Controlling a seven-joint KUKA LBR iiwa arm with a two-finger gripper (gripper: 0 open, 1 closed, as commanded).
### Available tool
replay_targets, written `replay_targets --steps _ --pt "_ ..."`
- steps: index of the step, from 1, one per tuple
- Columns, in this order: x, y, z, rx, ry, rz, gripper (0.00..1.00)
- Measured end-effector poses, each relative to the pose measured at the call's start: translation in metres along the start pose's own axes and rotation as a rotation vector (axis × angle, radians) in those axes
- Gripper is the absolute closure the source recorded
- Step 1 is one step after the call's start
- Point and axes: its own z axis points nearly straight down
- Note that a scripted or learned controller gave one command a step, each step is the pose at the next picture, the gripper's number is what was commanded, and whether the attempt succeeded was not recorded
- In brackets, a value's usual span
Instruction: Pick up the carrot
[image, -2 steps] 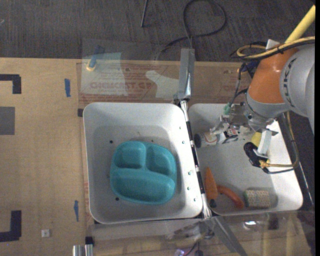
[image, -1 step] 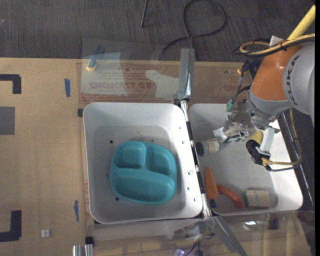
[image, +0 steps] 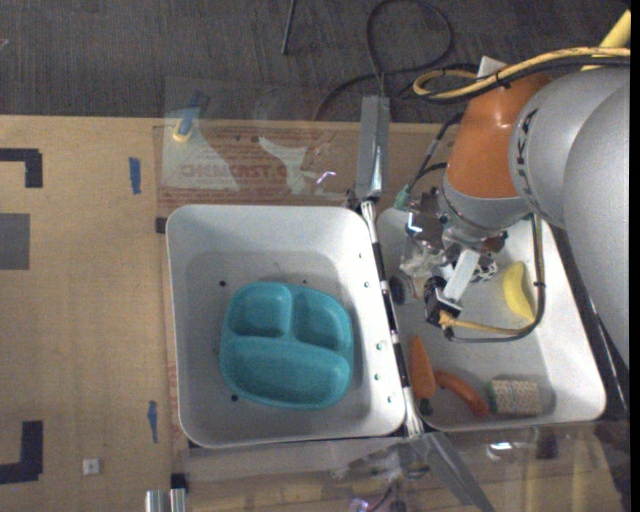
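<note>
The carrot (image: 423, 368), a slim orange piece, lies lengthwise against the left wall of the right bin (image: 570, 395), near its front. My gripper (image: 418, 262) hangs over the back left part of that bin, well behind the carrot and apart from it. The grey arm with its orange band (image: 490, 150) covers the back of the bin. I see nothing held at the gripper.
A reddish-orange piece (image: 464, 391) lies just right of the carrot, beside a pale bristly roll (image: 515, 396). A yellow banana (image: 517, 291) lies further back on the right. The left bin (image: 200, 240) holds a teal divided plate (image: 287, 345).
</note>
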Motion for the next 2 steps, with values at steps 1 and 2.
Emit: replay_targets --steps 1,2 --pt "-0.021 -0.017 0.001 0.005 -0.002 0.393 1.00" --pt "-0.028 -0.083 -0.025 0.005 -0.001 0.318 1.00"
